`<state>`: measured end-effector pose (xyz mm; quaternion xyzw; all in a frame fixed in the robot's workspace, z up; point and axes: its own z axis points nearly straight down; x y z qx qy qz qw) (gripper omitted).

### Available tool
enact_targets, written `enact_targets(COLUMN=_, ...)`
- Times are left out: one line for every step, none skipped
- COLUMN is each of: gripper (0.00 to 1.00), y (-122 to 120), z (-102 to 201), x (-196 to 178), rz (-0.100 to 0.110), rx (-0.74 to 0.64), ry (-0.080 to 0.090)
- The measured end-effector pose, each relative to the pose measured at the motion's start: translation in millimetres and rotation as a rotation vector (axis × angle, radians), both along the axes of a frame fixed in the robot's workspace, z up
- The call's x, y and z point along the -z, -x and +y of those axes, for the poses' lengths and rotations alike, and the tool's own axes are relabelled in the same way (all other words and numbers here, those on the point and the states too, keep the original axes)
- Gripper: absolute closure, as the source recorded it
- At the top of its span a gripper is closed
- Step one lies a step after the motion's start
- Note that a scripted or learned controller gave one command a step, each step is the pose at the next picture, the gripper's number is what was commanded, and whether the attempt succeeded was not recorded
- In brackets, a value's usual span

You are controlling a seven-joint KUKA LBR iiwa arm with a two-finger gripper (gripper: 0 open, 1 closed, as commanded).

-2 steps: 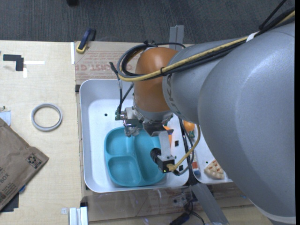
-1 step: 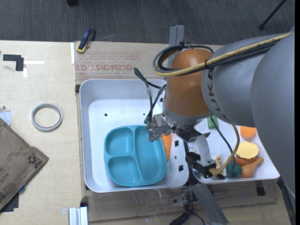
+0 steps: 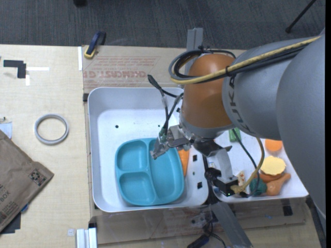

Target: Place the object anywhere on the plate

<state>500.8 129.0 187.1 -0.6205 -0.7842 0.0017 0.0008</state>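
Observation:
A blue three-compartment plate [image 3: 139, 182] lies in the front half of the left white bin [image 3: 103, 112]. My gripper [image 3: 159, 148] hangs low over the plate's upper right compartment, reaching in under the orange wrist band. An orange object [image 3: 184, 162] shows right by the plate's right edge, just below the wrist. It is partly hidden by the arm, and I cannot tell whether it is held or lying in the bin.
The right bin [image 3: 295, 192] holds an orange piece [image 3: 274, 145], a yellow piece [image 3: 272, 165], an orange carrot-like piece [image 3: 275, 185], a teal item [image 3: 258, 187] and a green item [image 3: 236, 135]. A tape ring [image 3: 51, 128] and a cardboard box [image 3: 18, 182] lie on the bench at left.

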Motion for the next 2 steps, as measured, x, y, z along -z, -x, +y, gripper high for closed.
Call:
enact_targets(gripper=0.00, y=-11.5, z=56.1, x=-66.1, rz=-0.002, rx=0.974, ry=0.006)
enact_targets(gripper=0.00, y=-11.3, z=56.1, x=-65.8, rz=-0.002, rx=0.974, ry=0.007)
